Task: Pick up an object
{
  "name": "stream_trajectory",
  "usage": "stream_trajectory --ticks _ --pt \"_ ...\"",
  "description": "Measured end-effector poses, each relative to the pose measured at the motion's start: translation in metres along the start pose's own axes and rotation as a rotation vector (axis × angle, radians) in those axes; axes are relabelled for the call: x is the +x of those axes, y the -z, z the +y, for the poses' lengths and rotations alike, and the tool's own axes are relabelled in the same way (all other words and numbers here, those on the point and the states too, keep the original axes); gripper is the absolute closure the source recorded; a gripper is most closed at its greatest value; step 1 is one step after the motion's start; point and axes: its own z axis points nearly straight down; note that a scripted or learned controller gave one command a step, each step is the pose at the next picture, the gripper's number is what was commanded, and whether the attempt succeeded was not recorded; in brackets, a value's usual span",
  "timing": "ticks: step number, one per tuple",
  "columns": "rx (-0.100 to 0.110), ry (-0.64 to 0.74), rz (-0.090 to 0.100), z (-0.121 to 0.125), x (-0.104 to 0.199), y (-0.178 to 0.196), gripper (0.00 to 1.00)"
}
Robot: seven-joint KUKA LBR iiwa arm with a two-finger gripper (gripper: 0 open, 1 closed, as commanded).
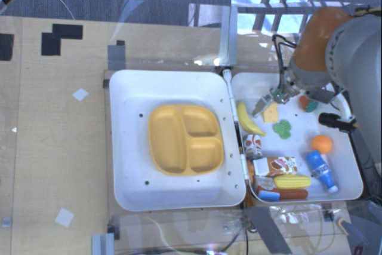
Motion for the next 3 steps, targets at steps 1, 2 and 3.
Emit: stream_trajectory --ticks 1,2,3 --pt "0.008 -0.271 0.001 0.02 0.003 0.0 0.0" --pt "0.003 -0.46 0.001 -0.011 -0.019 -0.001 0.0" --pt "0.001 -0.404 0.0 -0.031 0.008 0.0 0.0"
